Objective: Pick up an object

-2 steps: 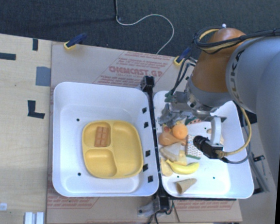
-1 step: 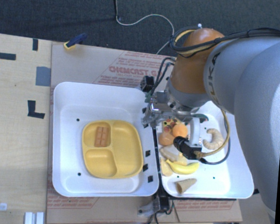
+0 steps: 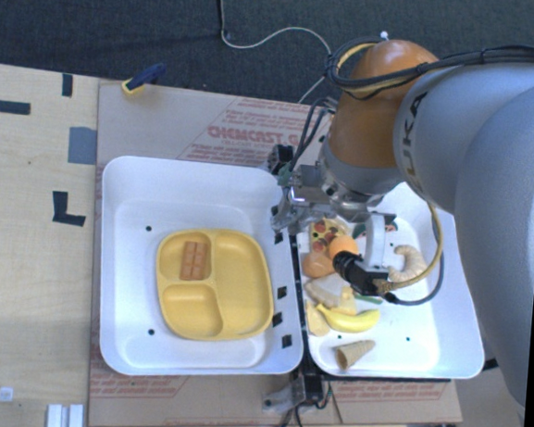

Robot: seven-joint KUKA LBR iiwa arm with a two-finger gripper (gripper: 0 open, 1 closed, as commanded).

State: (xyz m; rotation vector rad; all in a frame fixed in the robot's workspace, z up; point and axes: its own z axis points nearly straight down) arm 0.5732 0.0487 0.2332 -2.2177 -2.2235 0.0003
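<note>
The right bin (image 3: 441, 349) holds a heap of toy foods: a yellow banana (image 3: 351, 319), a tan ice cream cone (image 3: 352, 354), a pale croissant (image 3: 412, 260), an orange-brown piece (image 3: 320, 263) and a small colourful piece (image 3: 326, 232). My gripper (image 3: 315, 212) hangs below the orange wrist band, over the near-left part of that heap, close to the wall between the bins. The arm hides the tip of the gripper, and nothing can be seen held in it.
The left bin (image 3: 125, 195) carries a yellow divided plate (image 3: 242, 289) with a brown chocolate bar (image 3: 194, 258) in its upper-left compartment. The big grey arm covers the back and right side of the right bin. A cable runs out at the bench's front edge (image 3: 296, 415).
</note>
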